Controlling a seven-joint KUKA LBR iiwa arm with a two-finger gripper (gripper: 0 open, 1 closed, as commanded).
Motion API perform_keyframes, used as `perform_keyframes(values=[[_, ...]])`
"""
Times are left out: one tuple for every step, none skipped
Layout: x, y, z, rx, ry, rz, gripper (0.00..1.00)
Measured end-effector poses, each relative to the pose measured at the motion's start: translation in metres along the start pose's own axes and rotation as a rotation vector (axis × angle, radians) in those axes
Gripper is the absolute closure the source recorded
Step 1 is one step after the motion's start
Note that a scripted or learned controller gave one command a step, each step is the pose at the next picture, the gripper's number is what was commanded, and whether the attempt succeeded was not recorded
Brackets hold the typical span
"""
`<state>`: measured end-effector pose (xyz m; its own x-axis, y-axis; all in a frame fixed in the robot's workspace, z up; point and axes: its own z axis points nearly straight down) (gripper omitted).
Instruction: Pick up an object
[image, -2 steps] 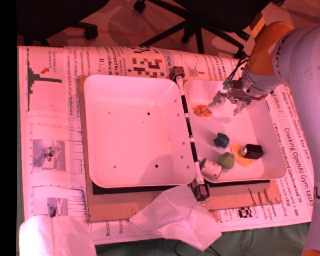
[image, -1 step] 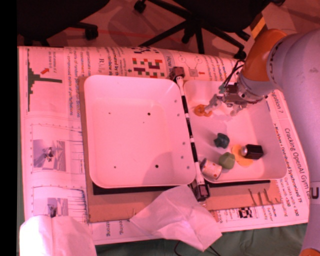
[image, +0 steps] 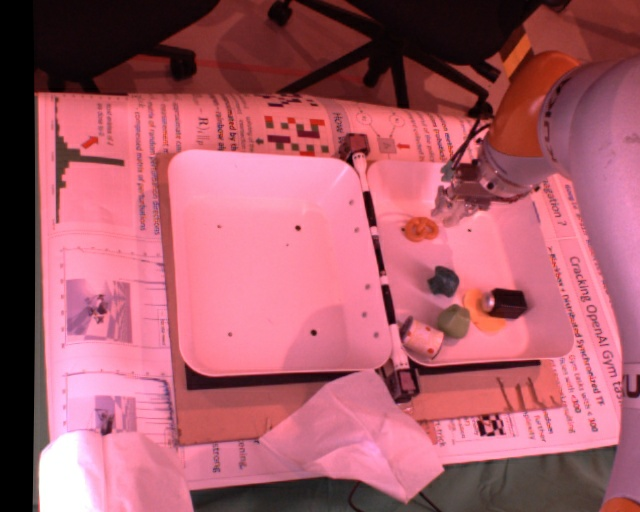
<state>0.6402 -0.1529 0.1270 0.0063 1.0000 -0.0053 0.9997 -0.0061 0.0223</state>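
Camera view puts your claw (image: 452, 205) low over the far part of the right bin (image: 520, 240), just beside the orange ring (image: 420, 229); you cannot tell how far it is parted or whether it has anything. Nearer you lie a dark green lump (image: 443, 282), a black block (image: 505, 302) and a white cup (image: 421, 339).

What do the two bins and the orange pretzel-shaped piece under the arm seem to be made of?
Left bin and right bin: likely thin moulded plastic, smooth and slightly glossy, judging by the rounded corners and soft sheen. Orange pretzel-shaped piece: probably rubber or soft plastic, matte with even colour; too small to be sure.
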Motion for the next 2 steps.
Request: perform_keyframes(values=[[0.002, 0.005, -0.047, 0.012, 0.003, -0.004, 1.00], [-0.001, 0.002, -0.112, 0.009, 0.002, -0.004, 1.00]])
